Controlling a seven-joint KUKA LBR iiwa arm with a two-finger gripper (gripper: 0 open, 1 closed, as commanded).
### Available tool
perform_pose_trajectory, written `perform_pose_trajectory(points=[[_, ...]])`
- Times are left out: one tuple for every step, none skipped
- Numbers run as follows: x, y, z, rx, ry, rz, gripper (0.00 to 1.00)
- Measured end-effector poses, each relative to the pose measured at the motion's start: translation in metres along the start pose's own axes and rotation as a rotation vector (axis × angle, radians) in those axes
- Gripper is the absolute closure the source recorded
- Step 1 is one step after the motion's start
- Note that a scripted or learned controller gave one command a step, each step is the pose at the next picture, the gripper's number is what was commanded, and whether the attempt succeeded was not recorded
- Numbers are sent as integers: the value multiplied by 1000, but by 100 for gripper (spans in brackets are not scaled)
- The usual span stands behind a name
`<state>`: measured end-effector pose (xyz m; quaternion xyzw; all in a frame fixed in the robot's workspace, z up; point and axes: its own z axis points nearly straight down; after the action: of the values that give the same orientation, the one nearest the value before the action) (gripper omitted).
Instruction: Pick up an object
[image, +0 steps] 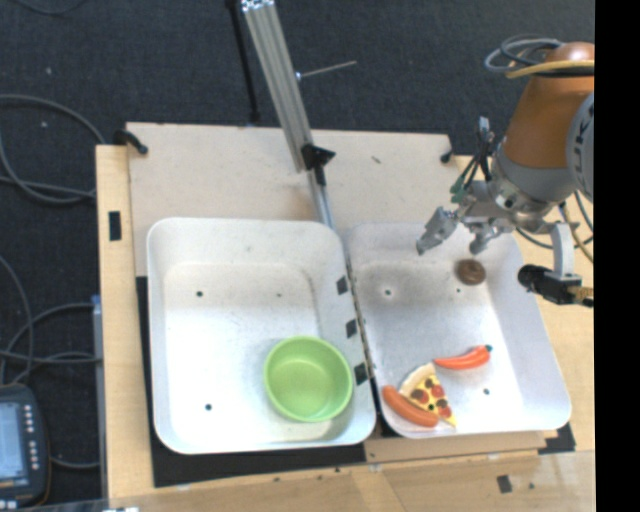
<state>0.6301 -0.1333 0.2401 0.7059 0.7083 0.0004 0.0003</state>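
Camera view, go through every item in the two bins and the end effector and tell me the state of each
End effector: open, holding nothing
Green bowl: upright, left bin
Brown disc: flat, right bin
Carrot: lying down
Hot dog: lying down
Pizza slice: flat

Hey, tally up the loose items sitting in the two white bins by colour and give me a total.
Green: 1, the bowl in the left bin.
Brown: 1, the small round piece in the right bin.
Orange-red: 2, the carrot and the hot dog.
Yellow: 1, the pizza slice.
Total: 5.
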Motion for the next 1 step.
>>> perform_pose_trajectory(points=[[0,0,0,0,0,0,0]])
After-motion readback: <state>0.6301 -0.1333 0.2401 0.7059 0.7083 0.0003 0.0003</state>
